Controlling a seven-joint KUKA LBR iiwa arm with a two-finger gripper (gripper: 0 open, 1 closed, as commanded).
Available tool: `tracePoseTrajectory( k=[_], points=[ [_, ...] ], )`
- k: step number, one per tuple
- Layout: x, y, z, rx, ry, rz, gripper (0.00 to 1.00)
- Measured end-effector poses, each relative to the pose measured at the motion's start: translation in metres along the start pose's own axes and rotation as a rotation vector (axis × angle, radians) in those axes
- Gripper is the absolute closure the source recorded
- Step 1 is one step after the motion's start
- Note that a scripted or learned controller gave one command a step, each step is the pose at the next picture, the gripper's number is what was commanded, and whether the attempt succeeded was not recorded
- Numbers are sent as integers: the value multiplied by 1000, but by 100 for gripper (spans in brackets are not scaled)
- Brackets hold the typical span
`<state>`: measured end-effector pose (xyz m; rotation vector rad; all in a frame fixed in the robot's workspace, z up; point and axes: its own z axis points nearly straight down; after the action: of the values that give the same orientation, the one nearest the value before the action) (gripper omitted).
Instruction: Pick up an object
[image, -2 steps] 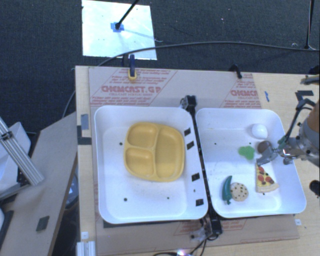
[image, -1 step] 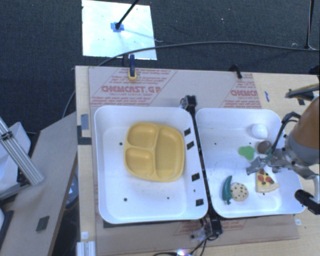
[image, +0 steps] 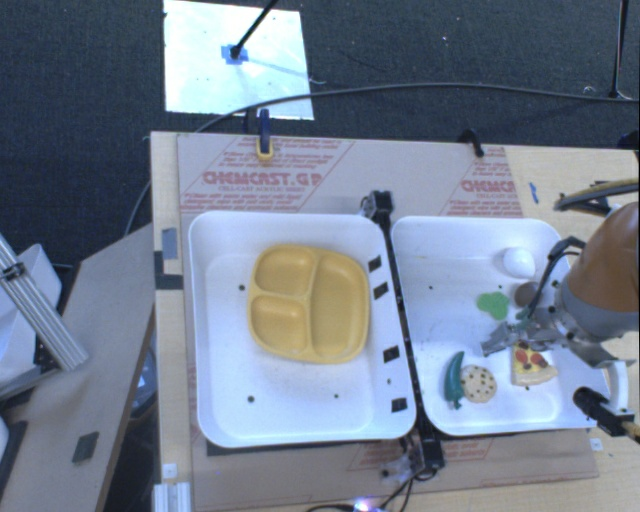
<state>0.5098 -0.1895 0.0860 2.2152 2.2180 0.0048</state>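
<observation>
Grey gripper (image: 522, 338) is being positioned just above the pizza slice (image: 533, 366) in the right bin (image: 440, 300); jaw state cannot be told.

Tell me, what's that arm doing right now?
Tool low in right bin, over pizza slice. Nothing lifted yet. Cookie, green leaf close by.

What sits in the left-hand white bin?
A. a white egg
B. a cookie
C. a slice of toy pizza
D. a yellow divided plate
D: the yellow divided plate lies alone in the left bin; the pizza slice, cookie and white egg are in the right bin.
</observation>
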Motion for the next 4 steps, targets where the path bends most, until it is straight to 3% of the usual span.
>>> tracePoseTrajectory(
  k=[1, 2, 4],
  points=[
    [0, 0, -10, 2, 1, 0, 100],
    [0, 2, -74, 0, 0, -3, 100],
    [1, 1, -168, 1, 1, -4, 100]
  ],
)
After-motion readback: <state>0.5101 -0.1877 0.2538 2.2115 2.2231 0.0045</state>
